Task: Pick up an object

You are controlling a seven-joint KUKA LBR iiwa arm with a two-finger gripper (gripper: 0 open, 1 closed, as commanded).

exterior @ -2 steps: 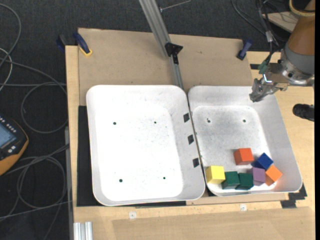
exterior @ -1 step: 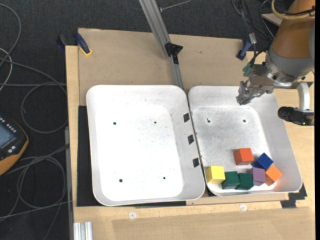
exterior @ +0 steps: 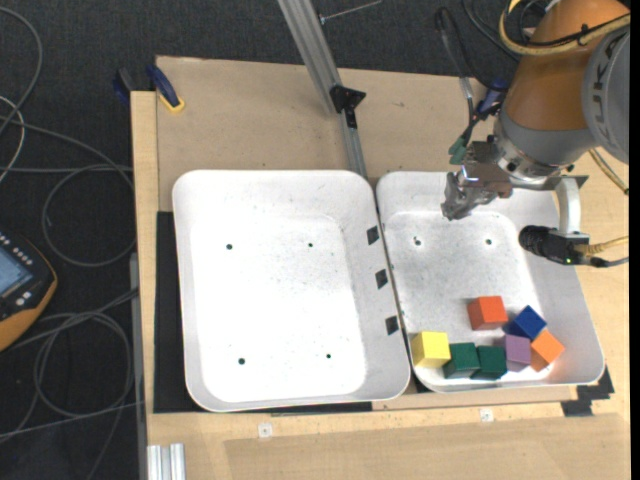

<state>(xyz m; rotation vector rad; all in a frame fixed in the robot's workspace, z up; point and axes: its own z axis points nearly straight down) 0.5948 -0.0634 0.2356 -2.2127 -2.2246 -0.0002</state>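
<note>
Camera view: the tabletop carries two shallow white bins side by side. The left bin occupies the centre-left of the frame. The right bin lies at centre-right, touching the left bin along its inner edge. The arm, grey with an orange band, enters from the upper right of the frame. Its claw hangs over the upper part of the right bin, near that bin's far rim, pointing downward; whether its fingers are apart or together cannot be told from this angle, and no object is visible between them. The objects are grouped in the lower right corner of the right bin, well apart from the claw: a red block, a blue block, an orange block, a purple block, two green blocks side by side, and a yellow block at the left end of the group. A slanted metal bar crosses the upper centre of the frame.
</note>
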